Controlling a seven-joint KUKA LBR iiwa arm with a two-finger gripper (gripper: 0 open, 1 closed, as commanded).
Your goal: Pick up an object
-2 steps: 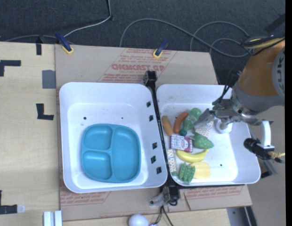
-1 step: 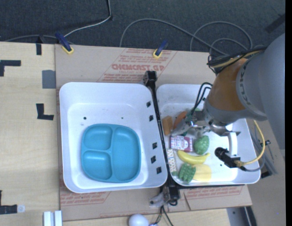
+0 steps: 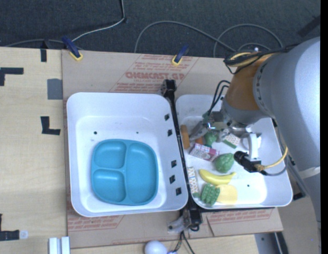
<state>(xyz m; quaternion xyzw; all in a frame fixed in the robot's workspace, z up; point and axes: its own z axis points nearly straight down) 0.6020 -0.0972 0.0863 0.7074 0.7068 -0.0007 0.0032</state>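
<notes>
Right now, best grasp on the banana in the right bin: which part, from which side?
Take the banana across its middle, coming straight down from above. It lies flat and curved, long axis running left-right, so fingers should close front-to-back across the narrow width. The green items just behind and in front crowd it, so it may be tight.

Position: fixed above the bench [image 3: 26, 142], high enough to take in both white bins whole.
Facing: downward at a slant, far edge of the bench and dark floor [image 3: 153, 9] at the top.
Distance: moderate; left bin [image 3: 79, 110] and right bin [image 3: 275, 192] side by side across the middle.
Framing: left bin near centre, right bin toward the right, partly covered by the arm [image 3: 296, 94] entering from the right.
Foreground: near bench edge at the bottom.
Views: one.
</notes>
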